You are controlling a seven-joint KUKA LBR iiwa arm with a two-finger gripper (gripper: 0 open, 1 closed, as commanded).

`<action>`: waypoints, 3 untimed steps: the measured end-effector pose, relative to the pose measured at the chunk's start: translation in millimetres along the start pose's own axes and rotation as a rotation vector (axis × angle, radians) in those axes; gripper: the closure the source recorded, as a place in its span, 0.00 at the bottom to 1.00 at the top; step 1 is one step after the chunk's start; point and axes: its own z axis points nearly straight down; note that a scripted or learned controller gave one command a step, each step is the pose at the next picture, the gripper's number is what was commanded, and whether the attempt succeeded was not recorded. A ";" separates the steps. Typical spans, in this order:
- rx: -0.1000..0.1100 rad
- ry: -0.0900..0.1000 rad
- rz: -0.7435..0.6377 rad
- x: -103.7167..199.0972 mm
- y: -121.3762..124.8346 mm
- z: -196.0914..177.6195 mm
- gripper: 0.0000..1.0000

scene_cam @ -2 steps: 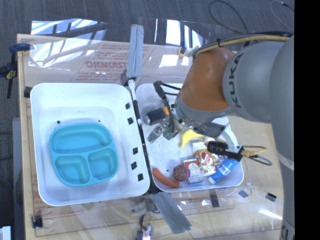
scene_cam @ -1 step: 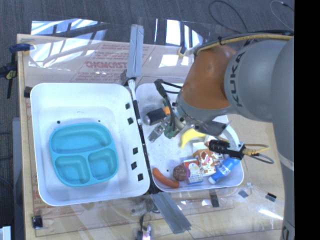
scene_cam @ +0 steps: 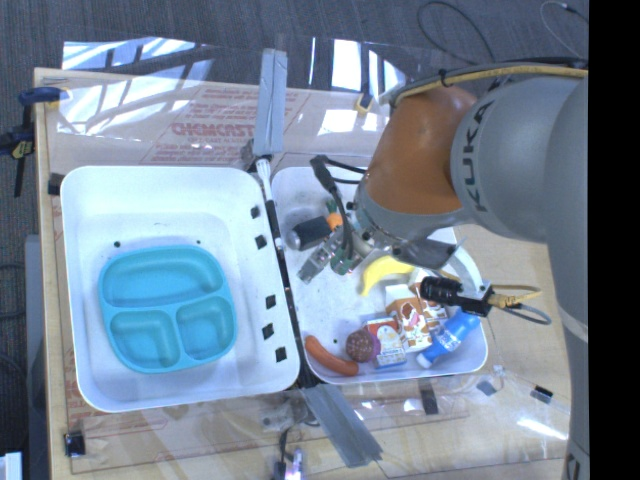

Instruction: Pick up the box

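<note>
The box, white and orange with a printed picture, lies in the right bin near its front right, among other items. A smaller carton lies just in front of it. My gripper hangs low over the middle-left of the right bin, up and to the left of the box and apart from it. The grey arm with its orange band covers the bin's back right part.
A yellow banana lies between gripper and box. A blue bottle, a black marker, a brown round item and a sausage crowd the front. The left bin holds a blue divided tray.
</note>
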 end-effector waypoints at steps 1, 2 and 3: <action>-0.008 -0.009 -0.328 -33.3 40.0 7.4 1.00; -0.006 -0.006 -0.453 -13.0 11.7 1.3 1.00; -0.007 -0.007 -0.539 -9.6 -71.8 4.1 1.00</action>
